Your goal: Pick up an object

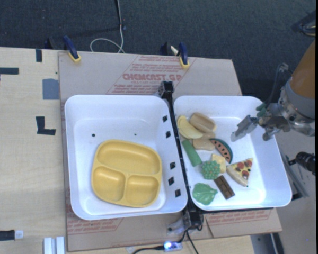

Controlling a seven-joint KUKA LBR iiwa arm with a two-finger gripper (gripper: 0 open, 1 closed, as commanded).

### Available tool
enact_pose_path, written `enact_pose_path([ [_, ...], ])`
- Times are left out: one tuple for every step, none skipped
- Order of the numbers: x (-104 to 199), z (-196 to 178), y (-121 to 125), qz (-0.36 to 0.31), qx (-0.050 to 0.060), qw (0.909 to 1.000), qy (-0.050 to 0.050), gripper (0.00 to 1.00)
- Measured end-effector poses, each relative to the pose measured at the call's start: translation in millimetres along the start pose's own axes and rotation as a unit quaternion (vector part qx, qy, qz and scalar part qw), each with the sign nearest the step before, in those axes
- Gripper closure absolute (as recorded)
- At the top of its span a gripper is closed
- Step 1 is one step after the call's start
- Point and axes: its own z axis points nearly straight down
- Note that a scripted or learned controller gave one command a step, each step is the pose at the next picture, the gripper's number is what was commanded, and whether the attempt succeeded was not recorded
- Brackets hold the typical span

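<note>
gripper (256, 129) hangs over the right side of the right bin (273, 157), at the end of the grey arm (302, 97) that comes in from the right. its two fingers stand spread apart, one pointing left toward the toys and the other nearer the bin's right wall, with nothing between them. toy food lies clustered in the left half of that bin, well apart from the fingers. a tan bread roll (202, 122) sits at the top, touching a yellow piece (187, 128) beside it. below them lie a watermelon slice (222, 148), a green stick (191, 153) that may be a cucumber, and a broccoli floret (210, 169). a pizza slice (240, 171) rests nearest the gripper, to its lower left. a brown chocolate bar (224, 187) and a green leaf (204, 193) lie toward the bin's near edge. the left bin (79, 115) holds a yellow divided tray (127, 172) with three compartments, lying flat. both bins rest on a cardboard sheet (148, 75) held by blue clamps (70, 48) at its far edge.
</note>
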Motion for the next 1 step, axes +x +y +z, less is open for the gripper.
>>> enact_pose_path([
  [26.6,8.2,-17.5,0.0,0.008,1.0,0.002,0.0],
])
